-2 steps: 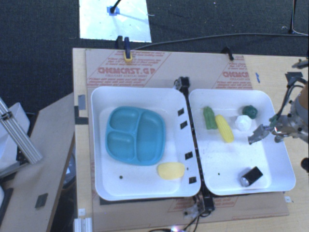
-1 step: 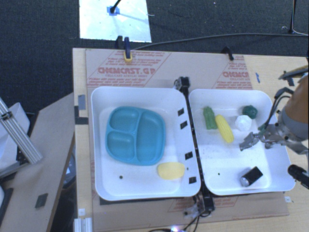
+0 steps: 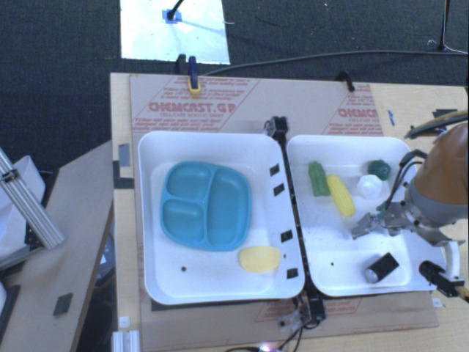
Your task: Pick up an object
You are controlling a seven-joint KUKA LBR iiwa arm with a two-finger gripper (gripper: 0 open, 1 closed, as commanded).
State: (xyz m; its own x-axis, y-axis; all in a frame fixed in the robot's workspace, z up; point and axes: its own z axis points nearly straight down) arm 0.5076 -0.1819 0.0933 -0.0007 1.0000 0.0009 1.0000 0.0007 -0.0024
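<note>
The gripper (image 3: pixel 364 229), finger state unclear, hovers just below the corn cob (image 3: pixel 340 194), whose long axis slants up-left.

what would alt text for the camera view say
A grey robot arm reaches from the right over the right white bin, which holds a green piece, a yellow corn cob, a white item, a dark green item and a black cylinder. The left bin holds a blue divided plate and a yellow lemon-like object.

My bench (image 3: pixel 121 270) fills the middle of the frame, carrying a printed cardboard sheet (image 3: pixel 242 101) and two white bins (image 3: pixel 146 218) side by side.
</note>
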